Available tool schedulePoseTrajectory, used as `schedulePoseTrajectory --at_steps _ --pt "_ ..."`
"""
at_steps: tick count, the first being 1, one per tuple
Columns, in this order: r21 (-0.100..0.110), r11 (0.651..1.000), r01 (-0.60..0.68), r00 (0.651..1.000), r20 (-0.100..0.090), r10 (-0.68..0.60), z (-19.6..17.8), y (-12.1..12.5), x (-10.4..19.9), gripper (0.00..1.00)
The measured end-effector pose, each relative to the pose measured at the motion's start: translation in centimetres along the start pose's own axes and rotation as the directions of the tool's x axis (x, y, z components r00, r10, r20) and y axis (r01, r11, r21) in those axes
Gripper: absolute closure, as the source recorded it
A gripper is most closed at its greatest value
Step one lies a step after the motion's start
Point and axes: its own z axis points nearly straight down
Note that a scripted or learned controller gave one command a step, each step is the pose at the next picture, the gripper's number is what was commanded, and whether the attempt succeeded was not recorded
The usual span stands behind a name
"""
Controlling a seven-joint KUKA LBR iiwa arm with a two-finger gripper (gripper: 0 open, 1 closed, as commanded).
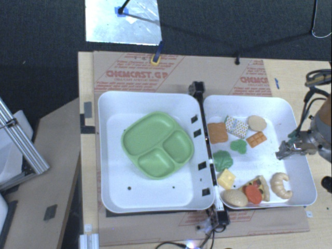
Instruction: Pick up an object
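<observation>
The right bin (280, 113) holds several toy foods: a brown toast square (218, 133), a patterned packet (237, 126), a tan round cookie (256, 122), an orange cracker (256, 139), a small green piece (238, 146), a green leafy piece (223, 160), a yellow cheese wedge (226, 179), a potato-like lump (234, 197), a pizza slice with red topping (255, 190) and a croissant (281, 184). My gripper (287, 150) sits at the bin's right edge, right of the cracker and above the croissant, with nothing seen between its fingers.
The left bin (111, 118) carries a green divided plate (157, 144). A black divider with clips (203, 139) runs between the bins. The arm (316, 134) with cables enters from the right. Cardboard (135, 71) lies under both bins.
</observation>
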Motion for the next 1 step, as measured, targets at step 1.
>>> schedulePoseTrajectory --at_steps 1 --pt "0.002 1.000 0.001 1.000 -0.001 -0.001 -2.86 0.17 -0.06 1.00"
